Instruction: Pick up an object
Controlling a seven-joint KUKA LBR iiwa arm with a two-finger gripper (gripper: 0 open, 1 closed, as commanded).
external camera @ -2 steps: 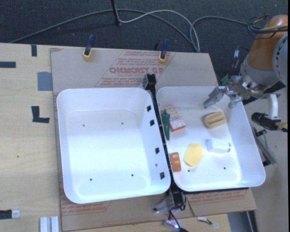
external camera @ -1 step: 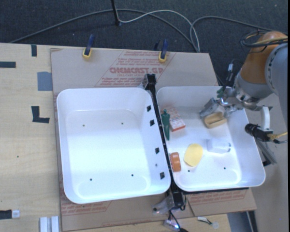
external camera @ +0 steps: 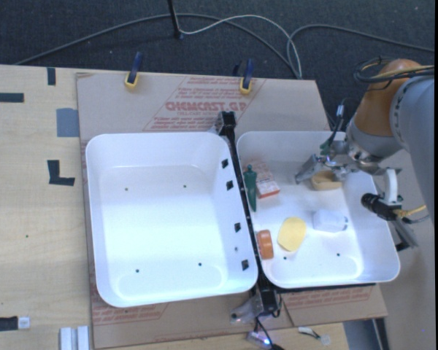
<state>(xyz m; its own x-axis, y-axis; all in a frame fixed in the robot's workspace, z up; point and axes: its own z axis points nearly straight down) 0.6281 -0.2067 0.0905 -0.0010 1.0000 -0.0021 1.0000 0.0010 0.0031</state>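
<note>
In the right bin (external camera: 365,268), my gripper (external camera: 317,170) is low over the upper right part, right above a small tan block (external camera: 326,183). The block's top edge is hidden by the gripper, and I cannot make out whether it is held. Other objects in this bin are a yellow round piece (external camera: 292,233), a pale translucent white object (external camera: 329,221), a small orange item (external camera: 264,244) by the left wall, a green object (external camera: 250,184) and a red-and-white packet (external camera: 267,189).
The left bin (external camera: 109,195) sits beside the right one, with a black divider with clips (external camera: 236,195) between them. The arm's grey body with its orange band (external camera: 387,100) reaches in at the upper right. Cables trail behind the bench.
</note>
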